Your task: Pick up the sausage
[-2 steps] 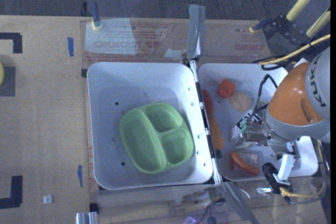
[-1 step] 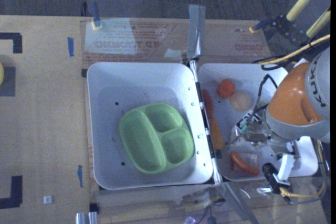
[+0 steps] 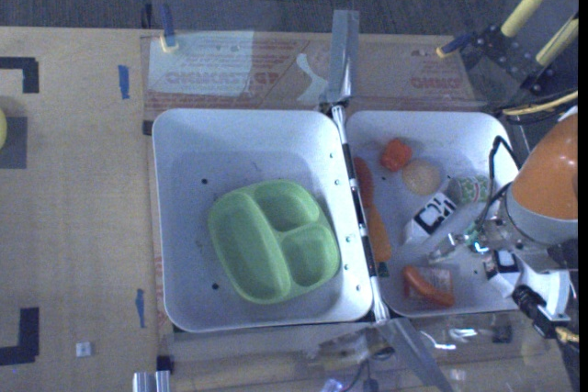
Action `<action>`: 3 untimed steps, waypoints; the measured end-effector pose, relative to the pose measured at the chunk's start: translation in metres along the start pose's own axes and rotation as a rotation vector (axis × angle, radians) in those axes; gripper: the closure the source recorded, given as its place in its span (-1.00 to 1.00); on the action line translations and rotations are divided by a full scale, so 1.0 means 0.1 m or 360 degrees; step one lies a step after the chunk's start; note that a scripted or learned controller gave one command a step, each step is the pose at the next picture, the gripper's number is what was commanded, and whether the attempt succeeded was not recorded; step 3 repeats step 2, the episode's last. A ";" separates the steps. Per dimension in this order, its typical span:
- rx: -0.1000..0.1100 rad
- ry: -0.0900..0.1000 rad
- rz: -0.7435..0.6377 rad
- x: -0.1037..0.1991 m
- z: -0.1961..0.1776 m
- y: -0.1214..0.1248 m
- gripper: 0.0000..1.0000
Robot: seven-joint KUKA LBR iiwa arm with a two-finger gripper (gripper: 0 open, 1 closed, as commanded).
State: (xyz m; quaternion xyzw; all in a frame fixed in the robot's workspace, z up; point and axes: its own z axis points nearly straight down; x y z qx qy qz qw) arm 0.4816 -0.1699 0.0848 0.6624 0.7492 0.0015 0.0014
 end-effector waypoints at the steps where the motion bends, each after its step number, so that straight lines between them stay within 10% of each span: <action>1: 0.0001 0.0000 0.0310 0.64 0.00 0.08 -1.00; 2: 0.0006 0.0004 0.0310 0.64 -0.07 0.09 1.00; 3: 0.0006 0.0004 0.0310 0.64 -0.07 0.09 1.00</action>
